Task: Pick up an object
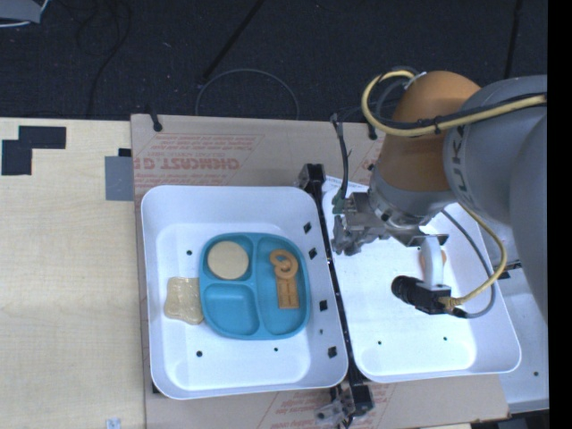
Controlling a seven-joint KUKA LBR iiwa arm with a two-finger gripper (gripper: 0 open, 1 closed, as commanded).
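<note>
Hovering: gripper over right bin, hold unclear | targets: key, disc on tray; light, stiff, probably wood | grab across key shaft

The grey KUKA arm reaches in from the right, its thick link crossing the upper right corner. An orange band sits above the wrist, with yellow cable looped over it. The dark metal two-finger gripper points down and leftward, near the left edge of the right white bin.
</note>
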